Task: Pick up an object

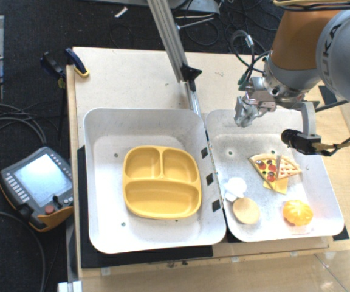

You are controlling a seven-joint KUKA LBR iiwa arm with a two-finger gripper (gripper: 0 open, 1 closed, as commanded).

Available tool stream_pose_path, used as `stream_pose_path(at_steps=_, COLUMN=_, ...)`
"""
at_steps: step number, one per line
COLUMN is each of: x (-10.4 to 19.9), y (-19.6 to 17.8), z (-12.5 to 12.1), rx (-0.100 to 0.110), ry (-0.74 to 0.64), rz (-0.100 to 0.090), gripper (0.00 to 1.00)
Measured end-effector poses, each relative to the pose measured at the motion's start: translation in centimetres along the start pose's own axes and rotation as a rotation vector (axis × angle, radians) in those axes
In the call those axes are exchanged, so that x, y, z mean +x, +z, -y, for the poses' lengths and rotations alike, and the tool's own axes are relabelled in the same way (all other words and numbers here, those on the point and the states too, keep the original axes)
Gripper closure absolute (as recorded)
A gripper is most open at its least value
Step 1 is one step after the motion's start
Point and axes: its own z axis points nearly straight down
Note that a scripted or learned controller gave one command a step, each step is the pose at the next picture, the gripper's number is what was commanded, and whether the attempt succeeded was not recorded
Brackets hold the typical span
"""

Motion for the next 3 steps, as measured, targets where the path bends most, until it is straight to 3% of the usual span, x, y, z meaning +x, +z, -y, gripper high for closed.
stream_pose_path(at_steps=3, x=13.9, y=2.4, z=6.5, rx=0.003, ry=-0.001, rz=0.000, gripper=1.00)
